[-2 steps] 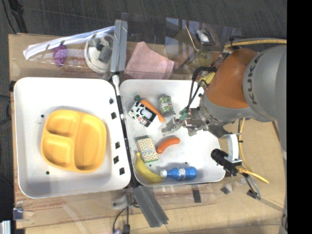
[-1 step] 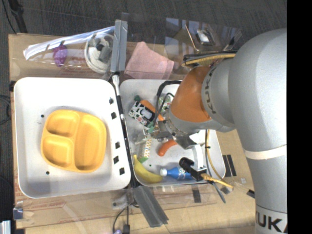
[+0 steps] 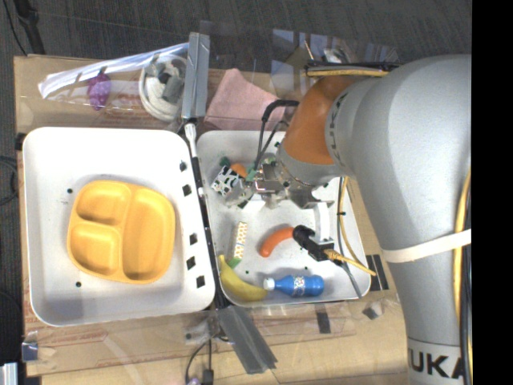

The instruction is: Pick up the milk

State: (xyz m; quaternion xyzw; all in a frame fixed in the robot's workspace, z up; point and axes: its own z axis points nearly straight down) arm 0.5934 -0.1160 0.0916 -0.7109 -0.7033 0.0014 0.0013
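Milk: small carton w/ black-and-white cow print (image 3: 227, 184), in upper-left part of the right bin (image 3: 304, 263), close to the wall btwn the two bins. Upright or tipped: can't tell at this res.
Gripper: (image 3: 260, 187) just beside the milk, on its right in the view, low over the bin floor. Touching the carton or not: can't tell.
Claw state: cannot tell; the wrist hides it.
Arm: grey (image 3: 401, 151) w/ orange band (image 3: 309, 131), enters from the view's right and covers the upper-right part of the right bin.
Orange scrap: small orange obj (image 3: 237, 169) just above the milk in the view, approx. touching it.
Dotted block: small white piece w/ coloured dots (image 3: 240, 233), below the milk, mid-left of the bin.
Orange sausage shape: (image 3: 276, 239) near bin centre, just right of the dotted block, lying slantwise.
Banana: (image 3: 239, 283) in the lower-left corner, curved along the wall.
Blue bottle: (image 3: 296, 285) on its side by the near wall, white cap end pointing at the banana.
Left bin: (image 3: 48, 159) holds a yellow divided plate (image 3: 120, 229), 3 compartments.
Behind bins: pink cloth (image 3: 240, 99), clear plastic bag (image 3: 120, 70) w/ a purple item (image 3: 99, 92) inside.
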